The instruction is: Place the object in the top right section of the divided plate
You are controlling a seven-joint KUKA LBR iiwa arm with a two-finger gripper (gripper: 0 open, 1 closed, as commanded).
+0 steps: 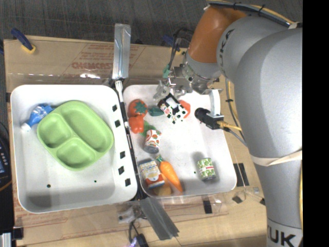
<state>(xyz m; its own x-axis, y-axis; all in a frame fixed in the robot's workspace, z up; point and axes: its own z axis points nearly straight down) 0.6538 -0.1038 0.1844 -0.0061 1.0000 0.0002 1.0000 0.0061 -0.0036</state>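
1. Hanging over the far side of the right shallow white bin [226, 156], the gripper [172, 89] is above a black-and-white cow-patterned toy [172, 110]; I cannot tell how its fingers are set.
2. That small blocky toy lies in the right bin, beside an orange piece [184, 107].
3. A green divided plastic plate [75, 133] sits in the left white bin [31, 187].

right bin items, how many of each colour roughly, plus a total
Red/orange: 4, the tomato, pepper, carrot and a piece by the claw
Black and white: 1, the cow toy
Green: 1, the can
Mixed labels: 2, the small can and jar
Total: 8
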